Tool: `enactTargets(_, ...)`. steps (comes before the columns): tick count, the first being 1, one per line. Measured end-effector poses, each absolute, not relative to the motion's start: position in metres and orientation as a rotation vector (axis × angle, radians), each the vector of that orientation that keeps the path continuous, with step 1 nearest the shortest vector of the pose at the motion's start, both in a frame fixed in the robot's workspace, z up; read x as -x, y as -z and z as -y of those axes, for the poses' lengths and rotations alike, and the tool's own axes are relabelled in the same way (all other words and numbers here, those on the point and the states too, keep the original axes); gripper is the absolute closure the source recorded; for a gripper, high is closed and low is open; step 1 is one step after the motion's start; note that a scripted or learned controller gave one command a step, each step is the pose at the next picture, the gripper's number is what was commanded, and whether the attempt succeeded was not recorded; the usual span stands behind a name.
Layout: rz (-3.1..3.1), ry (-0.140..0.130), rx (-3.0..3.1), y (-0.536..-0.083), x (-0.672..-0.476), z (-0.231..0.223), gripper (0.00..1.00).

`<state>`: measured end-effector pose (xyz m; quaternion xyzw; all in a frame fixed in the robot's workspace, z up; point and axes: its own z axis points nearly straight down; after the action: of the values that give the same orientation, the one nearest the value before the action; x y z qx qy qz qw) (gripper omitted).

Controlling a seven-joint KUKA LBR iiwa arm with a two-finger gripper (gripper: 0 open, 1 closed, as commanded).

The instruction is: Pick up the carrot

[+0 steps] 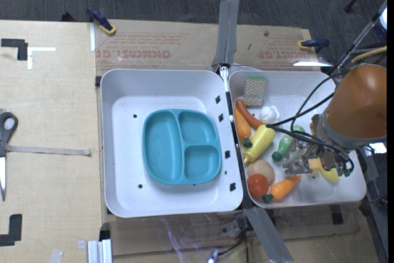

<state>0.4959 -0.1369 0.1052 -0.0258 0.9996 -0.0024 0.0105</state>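
The fingers' (pixel 300 164) opening cannot be told as the gripper (pixel 298 166) is poised just above the carrot (pixel 284 188) lying in the right bin (pixel 345 194); mirrored red cardboard lettering (pixel 144 53) is illegible.

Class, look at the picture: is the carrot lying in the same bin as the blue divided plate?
No. The carrot lies in the right bin among other toy foods, while the blue divided plate sits in the left bin.

Single fixed overhead camera, slanted down on both bins (pixel 111 151).
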Motion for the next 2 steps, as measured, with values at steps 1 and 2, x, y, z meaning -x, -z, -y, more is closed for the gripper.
enactTargets(1, -3.120, 0.007, 0.080, -0.105, -0.496, 0.137, 0.00)
enactTargets(2, -3.137, 0.000, -0.073, -0.092, -0.523, 0.176, 0.00)
